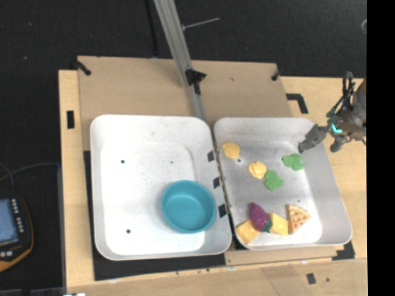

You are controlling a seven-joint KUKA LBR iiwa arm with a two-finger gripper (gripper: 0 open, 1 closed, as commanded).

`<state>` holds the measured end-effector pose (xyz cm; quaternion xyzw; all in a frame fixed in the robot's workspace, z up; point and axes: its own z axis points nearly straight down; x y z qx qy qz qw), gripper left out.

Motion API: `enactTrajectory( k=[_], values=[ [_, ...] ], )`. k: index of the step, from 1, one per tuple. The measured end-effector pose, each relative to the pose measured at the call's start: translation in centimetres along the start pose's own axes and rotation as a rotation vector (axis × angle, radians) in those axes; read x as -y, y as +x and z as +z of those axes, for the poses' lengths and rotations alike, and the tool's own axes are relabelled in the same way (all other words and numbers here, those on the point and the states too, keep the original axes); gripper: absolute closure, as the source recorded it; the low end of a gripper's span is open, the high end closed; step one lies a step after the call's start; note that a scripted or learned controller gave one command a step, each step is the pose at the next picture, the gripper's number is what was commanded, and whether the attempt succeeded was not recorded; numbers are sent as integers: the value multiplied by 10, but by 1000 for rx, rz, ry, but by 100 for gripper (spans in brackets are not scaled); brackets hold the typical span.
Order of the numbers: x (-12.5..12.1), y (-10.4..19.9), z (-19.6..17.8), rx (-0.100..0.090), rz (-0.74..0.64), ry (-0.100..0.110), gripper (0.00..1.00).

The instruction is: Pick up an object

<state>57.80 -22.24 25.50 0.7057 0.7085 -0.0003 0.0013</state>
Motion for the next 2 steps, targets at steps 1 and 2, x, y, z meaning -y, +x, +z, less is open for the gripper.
enactTrajectory(
  k=[1, 2],
  values=[
    [11, -3, 55, -1, 4, 6, 0],
    [14, -4, 118, -2, 5, 6, 0]
  ],
)
